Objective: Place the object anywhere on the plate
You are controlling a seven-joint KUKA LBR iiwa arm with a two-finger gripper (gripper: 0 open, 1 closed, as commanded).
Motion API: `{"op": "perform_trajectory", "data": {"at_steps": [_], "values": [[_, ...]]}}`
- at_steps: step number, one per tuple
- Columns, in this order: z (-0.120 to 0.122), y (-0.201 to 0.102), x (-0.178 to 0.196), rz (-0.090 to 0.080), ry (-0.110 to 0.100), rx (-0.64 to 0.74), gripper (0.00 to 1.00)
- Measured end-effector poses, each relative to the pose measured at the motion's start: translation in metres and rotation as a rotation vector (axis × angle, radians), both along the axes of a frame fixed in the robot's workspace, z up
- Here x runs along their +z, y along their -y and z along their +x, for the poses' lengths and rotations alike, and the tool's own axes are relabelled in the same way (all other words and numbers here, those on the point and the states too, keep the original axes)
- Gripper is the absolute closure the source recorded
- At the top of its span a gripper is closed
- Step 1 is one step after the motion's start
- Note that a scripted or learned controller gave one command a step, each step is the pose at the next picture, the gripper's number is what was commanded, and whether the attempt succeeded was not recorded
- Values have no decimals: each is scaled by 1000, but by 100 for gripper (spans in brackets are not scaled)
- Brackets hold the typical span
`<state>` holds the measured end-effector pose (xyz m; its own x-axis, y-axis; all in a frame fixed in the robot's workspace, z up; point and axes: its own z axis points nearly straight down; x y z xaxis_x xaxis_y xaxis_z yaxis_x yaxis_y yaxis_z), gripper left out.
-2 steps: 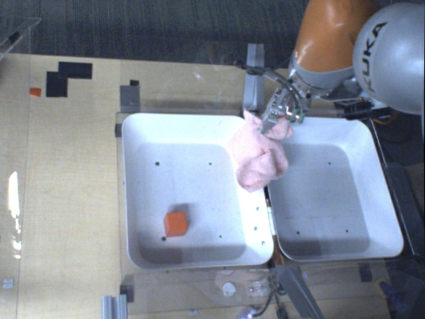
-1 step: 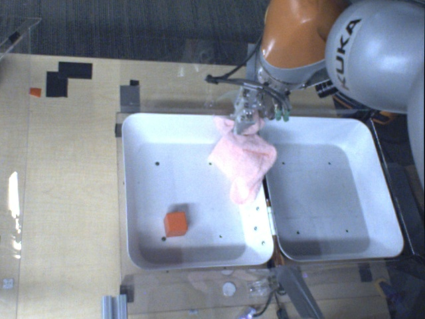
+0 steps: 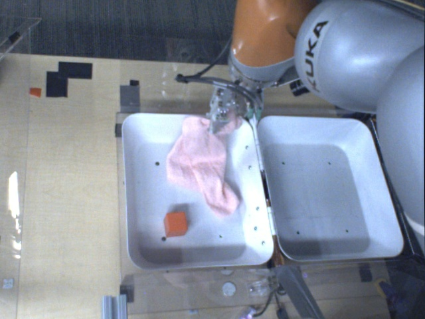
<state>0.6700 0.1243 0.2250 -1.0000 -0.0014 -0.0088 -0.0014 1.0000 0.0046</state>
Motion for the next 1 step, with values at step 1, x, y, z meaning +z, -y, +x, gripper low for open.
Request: {"op": "perform_trajectory", "data": {"at_steps": [1], "values": [[0,0,0,0,0,0,0]]}}
